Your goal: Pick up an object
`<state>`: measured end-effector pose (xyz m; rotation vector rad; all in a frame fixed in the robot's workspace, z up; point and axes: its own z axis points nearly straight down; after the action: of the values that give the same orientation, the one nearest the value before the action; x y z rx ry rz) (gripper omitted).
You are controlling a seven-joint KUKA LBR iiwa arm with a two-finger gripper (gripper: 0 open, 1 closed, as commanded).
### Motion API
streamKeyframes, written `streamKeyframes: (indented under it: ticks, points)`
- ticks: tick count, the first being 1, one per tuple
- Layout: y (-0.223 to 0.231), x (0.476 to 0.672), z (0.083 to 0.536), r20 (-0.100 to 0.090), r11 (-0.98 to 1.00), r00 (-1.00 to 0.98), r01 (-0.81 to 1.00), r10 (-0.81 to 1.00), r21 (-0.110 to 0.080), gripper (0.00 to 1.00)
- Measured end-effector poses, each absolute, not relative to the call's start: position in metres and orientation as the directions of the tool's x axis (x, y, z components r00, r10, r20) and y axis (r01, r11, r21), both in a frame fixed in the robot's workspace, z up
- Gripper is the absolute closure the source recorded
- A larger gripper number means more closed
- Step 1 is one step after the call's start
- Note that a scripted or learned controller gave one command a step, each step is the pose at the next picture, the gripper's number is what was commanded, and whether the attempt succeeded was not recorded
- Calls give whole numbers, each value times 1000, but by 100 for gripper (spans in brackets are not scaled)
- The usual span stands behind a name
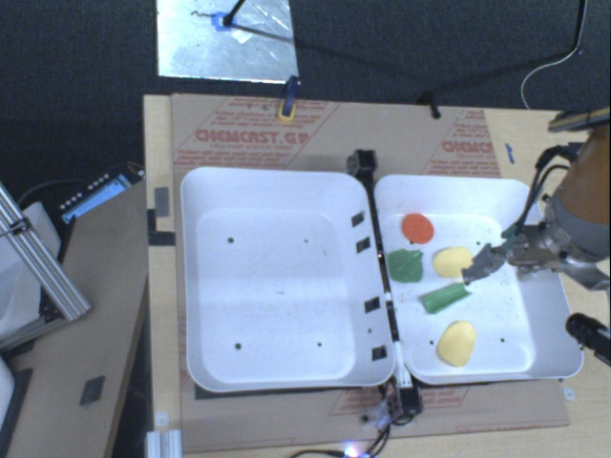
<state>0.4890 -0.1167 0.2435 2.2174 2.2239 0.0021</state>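
Resting on a brown board (315, 127) over dark floor (76, 65), two white bins (277, 284); end effector (477, 265) grip state unclear.

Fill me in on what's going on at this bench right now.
A grey robot arm reaches in from the right, its end effector low over the right bin. That bin holds five small items: an orange-red round piece, a dark green lump, a yellow piece, a green wedge and a second yellow piece. The end effector sits beside the upper yellow piece, and nothing is visibly held.
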Motion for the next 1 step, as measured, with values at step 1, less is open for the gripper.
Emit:
streamKeyframes:
  ticks: [1]
  points:
    - [-82, 487, 126, 2, 5, -5, 1000, 1000, -1, 0]
